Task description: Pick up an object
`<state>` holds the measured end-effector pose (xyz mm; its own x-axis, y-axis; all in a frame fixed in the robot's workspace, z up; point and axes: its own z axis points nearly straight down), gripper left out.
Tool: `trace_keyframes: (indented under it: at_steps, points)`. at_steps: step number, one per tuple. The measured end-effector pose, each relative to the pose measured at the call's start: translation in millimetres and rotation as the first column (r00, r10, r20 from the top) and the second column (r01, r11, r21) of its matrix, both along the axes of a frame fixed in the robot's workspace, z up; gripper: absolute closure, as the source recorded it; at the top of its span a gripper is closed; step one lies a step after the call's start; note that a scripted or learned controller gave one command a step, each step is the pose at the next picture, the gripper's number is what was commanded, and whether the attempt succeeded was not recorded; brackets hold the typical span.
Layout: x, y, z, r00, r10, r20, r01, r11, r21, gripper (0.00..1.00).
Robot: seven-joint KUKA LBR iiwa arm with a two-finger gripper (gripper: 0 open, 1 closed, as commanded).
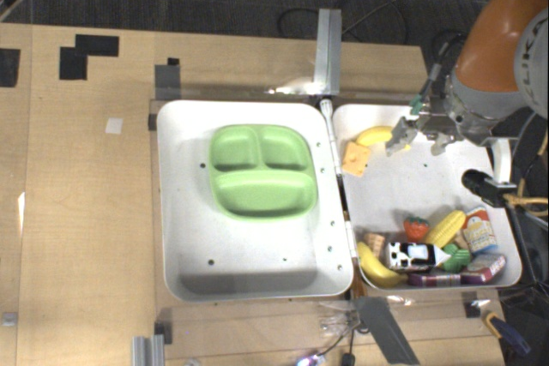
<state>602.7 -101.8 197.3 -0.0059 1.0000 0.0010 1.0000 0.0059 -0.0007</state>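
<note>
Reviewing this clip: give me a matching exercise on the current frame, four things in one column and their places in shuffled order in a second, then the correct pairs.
Things:
1. green divided plate
2. cheese wedge
3. gripper
4. black-and-white cow toy

Places:
A. in the pile along the near edge of the right bin
B. above the far part of the right bin
C. in the middle of the left bin
D. at the right bin's far left corner, beside a banana

Pairs: 1-C, 2-D, 3-B, 4-A
</note>
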Motion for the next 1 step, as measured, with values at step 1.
trace_keyframes:
  at_steps: [1]
  points:
    - [-56.4, -25.0, -103.4, 0.994, 0.107, 0.001, -0.107, 0.994, 0.000, 0.00]
